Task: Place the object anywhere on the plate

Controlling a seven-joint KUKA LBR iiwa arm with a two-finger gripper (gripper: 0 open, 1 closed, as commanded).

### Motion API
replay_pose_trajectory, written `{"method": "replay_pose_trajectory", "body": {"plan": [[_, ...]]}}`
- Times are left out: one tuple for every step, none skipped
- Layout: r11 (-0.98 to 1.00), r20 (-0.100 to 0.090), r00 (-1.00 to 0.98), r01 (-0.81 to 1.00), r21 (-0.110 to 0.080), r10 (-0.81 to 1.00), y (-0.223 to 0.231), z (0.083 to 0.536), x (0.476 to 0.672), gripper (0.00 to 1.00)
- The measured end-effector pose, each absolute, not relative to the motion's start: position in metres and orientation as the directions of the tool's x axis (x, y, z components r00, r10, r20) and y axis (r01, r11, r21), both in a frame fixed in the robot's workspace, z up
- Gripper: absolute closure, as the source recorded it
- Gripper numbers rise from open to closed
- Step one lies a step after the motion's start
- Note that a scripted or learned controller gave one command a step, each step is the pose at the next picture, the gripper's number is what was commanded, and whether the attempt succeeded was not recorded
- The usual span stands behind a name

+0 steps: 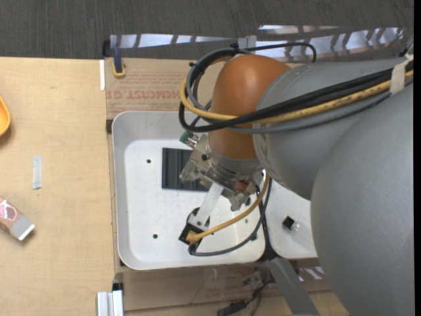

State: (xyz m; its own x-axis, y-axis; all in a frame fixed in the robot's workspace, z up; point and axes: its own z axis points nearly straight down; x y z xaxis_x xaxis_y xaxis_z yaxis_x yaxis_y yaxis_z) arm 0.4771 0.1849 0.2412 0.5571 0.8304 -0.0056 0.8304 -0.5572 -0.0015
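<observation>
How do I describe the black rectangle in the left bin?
Find the left white bin, under the arm's orange band. On its floor, toward the far wall, lies a flat black rectangle, partly covered by the wrist. It is broad and square-cornered, unlike the tiny black piece in the right bin.

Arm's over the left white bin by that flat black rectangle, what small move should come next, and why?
Probably raise the grey arm's wrist straight up a little. It hangs over the left shallow white bin and covers the right edge of the flat black rectangle, so whether anything is held underneath cannot be told.
</observation>
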Motion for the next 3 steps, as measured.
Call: {"method": "replay_pose_trajectory", "body": {"plan": [[-0.768, -0.005, 0.768, 0.641, 0.000, 0.641, 0.228, 0.219, 0.570, 0.00], [0.025, -0.003, -0.025, 1.000, -0.006, 1.000, 0.227, 0.169, 0.545, 0.00], [0.019, -0.005, -0.019, 1.000, -0.008, 1.000, 0.224, 0.177, 0.545, 1.00]]}}
